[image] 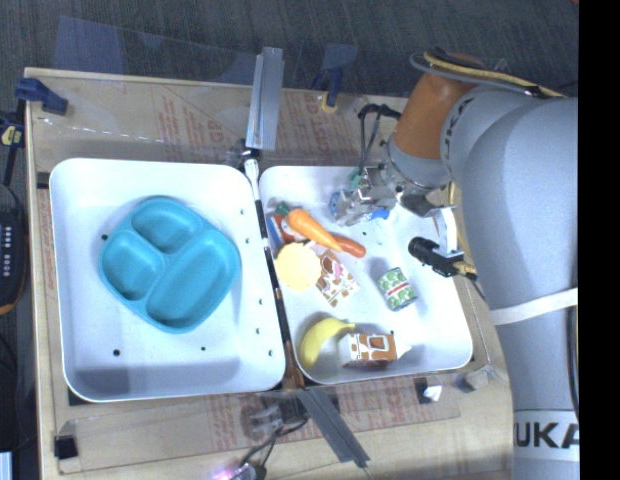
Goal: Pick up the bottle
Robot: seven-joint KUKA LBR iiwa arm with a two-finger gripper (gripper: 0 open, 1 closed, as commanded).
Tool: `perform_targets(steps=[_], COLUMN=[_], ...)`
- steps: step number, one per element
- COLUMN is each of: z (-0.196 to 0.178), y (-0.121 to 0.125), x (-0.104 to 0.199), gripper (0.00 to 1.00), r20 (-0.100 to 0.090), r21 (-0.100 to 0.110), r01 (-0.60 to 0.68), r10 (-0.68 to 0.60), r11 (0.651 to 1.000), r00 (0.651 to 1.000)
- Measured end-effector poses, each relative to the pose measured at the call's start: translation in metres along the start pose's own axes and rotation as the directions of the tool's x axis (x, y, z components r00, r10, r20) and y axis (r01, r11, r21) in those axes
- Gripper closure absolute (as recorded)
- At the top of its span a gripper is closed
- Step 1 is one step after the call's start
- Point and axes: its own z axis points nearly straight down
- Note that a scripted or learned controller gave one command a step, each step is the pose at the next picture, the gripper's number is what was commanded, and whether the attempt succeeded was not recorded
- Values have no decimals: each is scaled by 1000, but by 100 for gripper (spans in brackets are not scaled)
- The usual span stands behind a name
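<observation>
hovering low in the right bin (450, 343), the gripper (358, 204) has nothing visibly lifted; its grip cannot be told. just below it lies the carrot (325, 232); bottle pickup remains undone.

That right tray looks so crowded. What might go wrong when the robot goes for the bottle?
Two likely snags. The claw hangs over the right tray, right beside the carrot, so it may bump or grab that instead. Also, the bottle seems wedged against the tray's left wall, half hidden under the carrot and touching the yellow ball, leaving little room to close around it.
</observation>
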Motion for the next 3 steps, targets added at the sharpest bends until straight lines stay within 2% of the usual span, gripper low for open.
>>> perform_targets(steps=[1, 2, 3], z=[0, -11, -10], y=[0, 1, 1], x=[1, 2, 2], gripper=[0, 100, 0], r20=[-2, -3, -3], r21=[2, 3, 3], r01=[1, 6, 6], r10=[-1, -6, -6], r11=[1000, 1000, 1000], r00=[1000, 1000, 1000])
